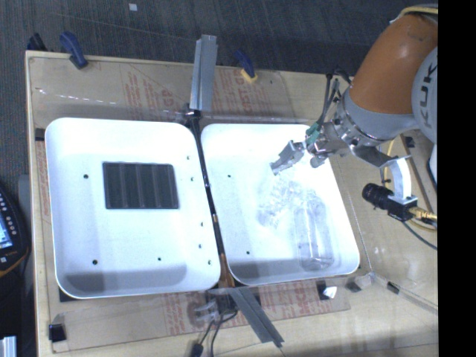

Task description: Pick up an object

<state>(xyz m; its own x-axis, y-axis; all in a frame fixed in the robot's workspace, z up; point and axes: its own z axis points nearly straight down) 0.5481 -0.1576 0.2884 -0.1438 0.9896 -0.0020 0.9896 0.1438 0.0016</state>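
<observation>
nearest the camera, a grey metal bracket lies against the near edge of the bench, below the seam of the two bins. left bin: it carries one dark ribbed rectangular panel lying flat near its middle. right bin: it carries clear plastic items, namely a transparent bottle lying toward the near right corner and a crumpled clear piece just to its left; these are the candidates for my pick. gripper: i have it over the far part of the right bin, reaching in from the right, above and apart from the clear items. i cannot tell how the fingers stand, and i see nothing gripped. progress, as i judge it: nothing is lifted yet; the descent, the grasp and the lift all remain.
</observation>
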